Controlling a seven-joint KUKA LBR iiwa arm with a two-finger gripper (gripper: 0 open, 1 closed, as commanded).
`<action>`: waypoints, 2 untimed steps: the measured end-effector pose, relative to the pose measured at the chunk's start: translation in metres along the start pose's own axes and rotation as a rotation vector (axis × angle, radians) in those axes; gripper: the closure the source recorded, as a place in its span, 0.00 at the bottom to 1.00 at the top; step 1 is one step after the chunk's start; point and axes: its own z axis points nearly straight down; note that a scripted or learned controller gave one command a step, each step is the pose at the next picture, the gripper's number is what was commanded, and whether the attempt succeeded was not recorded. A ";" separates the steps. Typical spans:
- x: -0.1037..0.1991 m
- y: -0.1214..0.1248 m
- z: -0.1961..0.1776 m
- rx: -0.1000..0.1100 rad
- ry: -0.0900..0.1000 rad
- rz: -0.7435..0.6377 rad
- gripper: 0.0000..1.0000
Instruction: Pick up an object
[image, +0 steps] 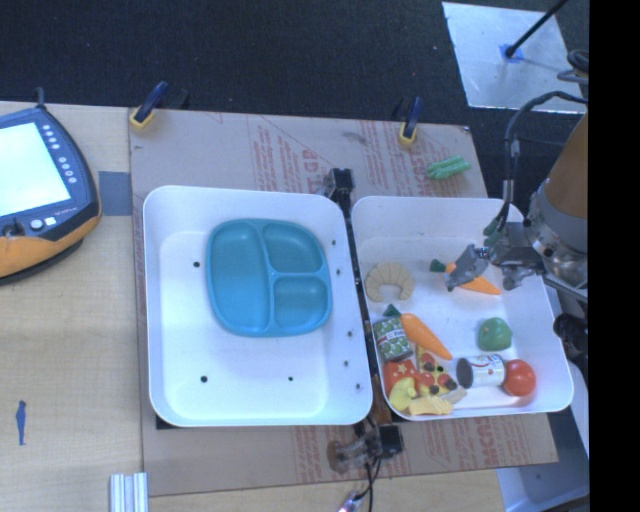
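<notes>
divided plate (268, 276) in left bin (160, 300), toy food in right bin (400, 215)

No legible text anywhere. The cardboard sheet (290, 150) under the bins carries faint red printing, too blurred to read. The small can (484, 371) in the right bin has a label, characters unresolvable.

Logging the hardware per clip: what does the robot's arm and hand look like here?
The arm is grey with an orange band above the wrist. A thin dark cable loops over it. The hand is dark grey metal with two slim fingers.
</notes>
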 end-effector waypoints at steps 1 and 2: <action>-0.058 0.076 0.155 0.001 -0.002 0.000 0.00; -0.059 0.076 0.144 0.001 -0.005 -0.001 1.00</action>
